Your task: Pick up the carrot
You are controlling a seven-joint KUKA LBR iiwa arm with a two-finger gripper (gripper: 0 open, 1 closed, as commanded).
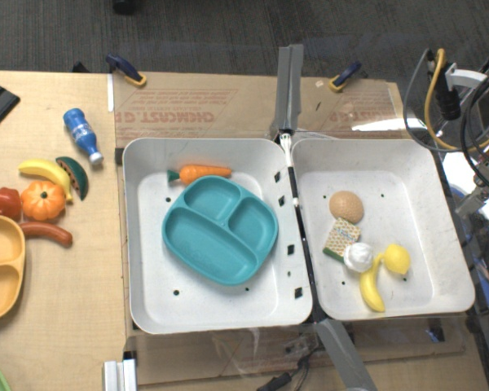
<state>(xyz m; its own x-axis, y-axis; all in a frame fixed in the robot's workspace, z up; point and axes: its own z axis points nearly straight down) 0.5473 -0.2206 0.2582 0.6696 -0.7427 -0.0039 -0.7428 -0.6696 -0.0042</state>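
An orange carrot (200,172) with a green stem end lies in the left bin (147,243), at its back edge. It rests just behind a teal divided plate (220,230) and touches or nearly touches the plate's rim.
The right bin (416,194) holds a brown egg-like ball (346,206), a patterned sponge (341,238), a white garlic (359,256), a lemon (397,260) and a banana (372,287). On the bench at left lie a blue bottle (81,135), toy fruit (42,199) and a yellow plate (2,267). Cables (456,112) hang at right.
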